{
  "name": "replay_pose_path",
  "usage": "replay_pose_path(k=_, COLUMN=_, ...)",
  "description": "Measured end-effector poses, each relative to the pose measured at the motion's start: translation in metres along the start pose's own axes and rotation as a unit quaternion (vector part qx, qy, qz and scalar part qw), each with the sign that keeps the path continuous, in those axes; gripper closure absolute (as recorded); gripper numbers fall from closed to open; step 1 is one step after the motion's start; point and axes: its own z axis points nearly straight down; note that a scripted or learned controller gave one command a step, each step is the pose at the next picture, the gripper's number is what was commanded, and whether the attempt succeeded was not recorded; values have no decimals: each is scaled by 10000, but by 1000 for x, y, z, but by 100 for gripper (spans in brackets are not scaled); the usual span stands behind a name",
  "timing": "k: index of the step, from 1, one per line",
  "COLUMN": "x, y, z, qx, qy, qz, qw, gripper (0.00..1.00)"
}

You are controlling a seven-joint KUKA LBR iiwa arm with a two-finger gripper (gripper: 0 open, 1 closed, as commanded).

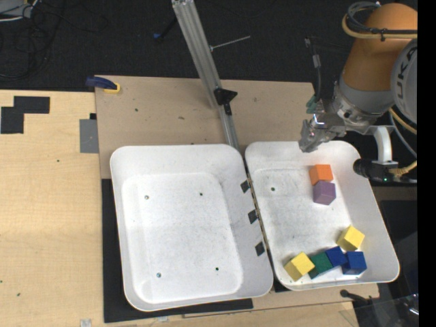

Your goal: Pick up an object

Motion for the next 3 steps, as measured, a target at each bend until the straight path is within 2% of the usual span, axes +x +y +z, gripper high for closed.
replay_pose_path(k=2, x=98, y=-27, z=-8, qx=2, qy=-2, qz=1, qw=10000, gripper=100)
replay_pose_path(k=3, x=141, y=-42, z=5, qx=12, qy=-7, qz=8, qw=10000, gripper=100)
